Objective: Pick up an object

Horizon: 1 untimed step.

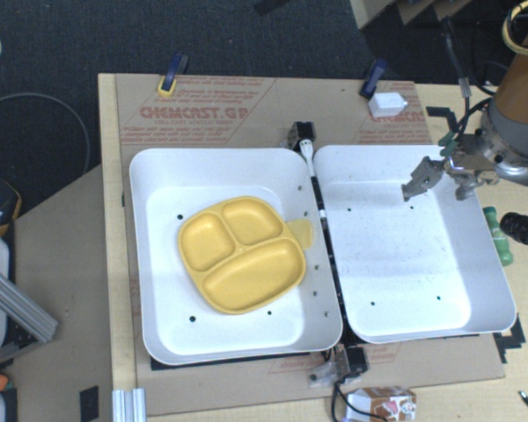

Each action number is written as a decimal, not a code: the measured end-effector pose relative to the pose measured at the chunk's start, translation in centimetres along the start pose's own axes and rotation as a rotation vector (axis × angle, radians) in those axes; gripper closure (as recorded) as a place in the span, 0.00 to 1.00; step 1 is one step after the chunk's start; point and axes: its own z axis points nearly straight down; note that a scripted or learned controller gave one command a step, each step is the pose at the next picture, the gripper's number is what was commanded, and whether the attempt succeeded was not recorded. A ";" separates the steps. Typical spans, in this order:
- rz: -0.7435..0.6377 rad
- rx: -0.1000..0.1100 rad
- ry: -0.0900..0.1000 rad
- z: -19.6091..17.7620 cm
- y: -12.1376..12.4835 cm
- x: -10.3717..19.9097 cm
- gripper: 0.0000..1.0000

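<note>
Yellow plate (242,253), glossy plastic, split into three compartments, two small ones at the far side and one long one nearer, lying flat and right way up, turned at a slant, in the middle of the left bin (150,236), small tab at its right edge

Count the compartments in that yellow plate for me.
3, all in the yellow divided plate in the left bin: two small at its far side, one large near; none hidden.

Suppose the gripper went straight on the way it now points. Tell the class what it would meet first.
The gripper points down and leftward over the right bin. It would probably meet that bin's bare white floor first, though depth is hard to judge from one view.
</note>
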 end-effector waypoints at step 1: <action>-0.008 -0.003 0.002 -7.2 -7.8 9.3 0.00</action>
